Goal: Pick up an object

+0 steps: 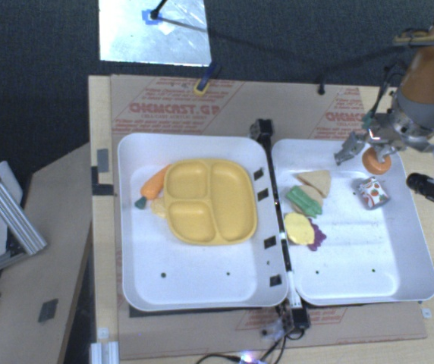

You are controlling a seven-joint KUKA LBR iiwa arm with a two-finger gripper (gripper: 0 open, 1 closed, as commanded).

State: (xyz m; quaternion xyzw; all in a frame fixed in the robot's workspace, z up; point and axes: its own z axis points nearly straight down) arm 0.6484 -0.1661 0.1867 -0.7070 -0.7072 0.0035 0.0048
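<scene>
Tool (pixel 366 149) over right bin's (pixel 414 279) far edge, fingers spread, orange round object (pixel 376 162) between them.

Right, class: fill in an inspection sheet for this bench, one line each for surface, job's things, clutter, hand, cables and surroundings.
Surface: cardboard-covered bench bearing a left white bin and a right white bin.
Job's things: in the right bin, tan wedge, green ridged piece, yellow piece on a purple piece, small white and red box, orange round piece.
Clutter: yellow three-compartment plastic tray in the left bin, an orange carrot at its left edge.
Hand: hand over the right bin's far edge, beside the orange round piece; grasp unclear.
Cables: black cable across the dark floor.
Surroundings: shiny square sheet; aluminium frame at left.
</scene>
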